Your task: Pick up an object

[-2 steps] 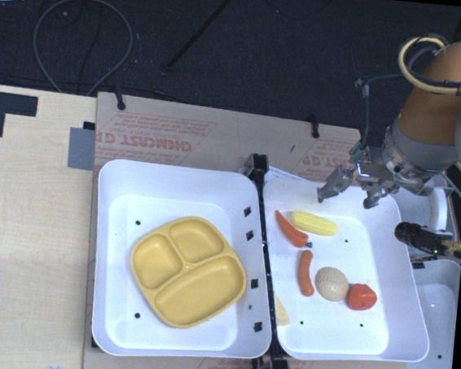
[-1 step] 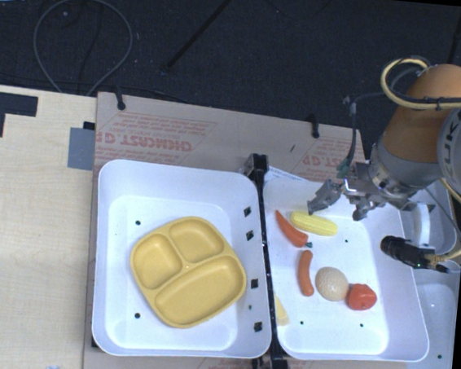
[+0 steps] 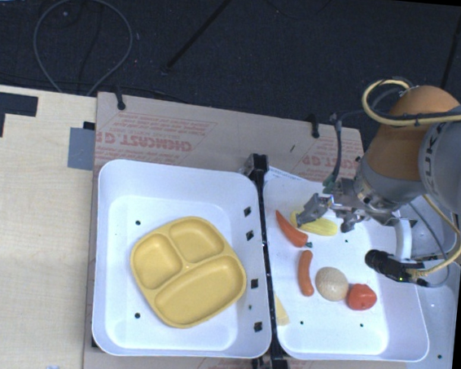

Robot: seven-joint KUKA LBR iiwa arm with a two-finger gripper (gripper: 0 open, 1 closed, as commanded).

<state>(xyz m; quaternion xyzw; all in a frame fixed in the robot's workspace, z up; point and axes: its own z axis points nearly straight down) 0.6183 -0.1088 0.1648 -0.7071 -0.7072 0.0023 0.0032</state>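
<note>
Yellow plastic sits right under the hand point(image 3: 331, 213): a small banana-like piece point(image 3: 318, 226) in the right bin point(image 3: 410, 342), with the fingers spread either side above it, not closed on anything. Nothing is lifted yet, so I judge the pick still to be made. That bin also has a red chilli point(image 3: 290, 229), an orange sausage point(image 3: 306, 274), a beige egg-shaped thing point(image 3: 331, 284) and a tomato point(image 3: 361, 296) (all lying loose). The left bin point(image 3: 113, 208) holds a yellow divided plate point(image 3: 188, 271).
</note>
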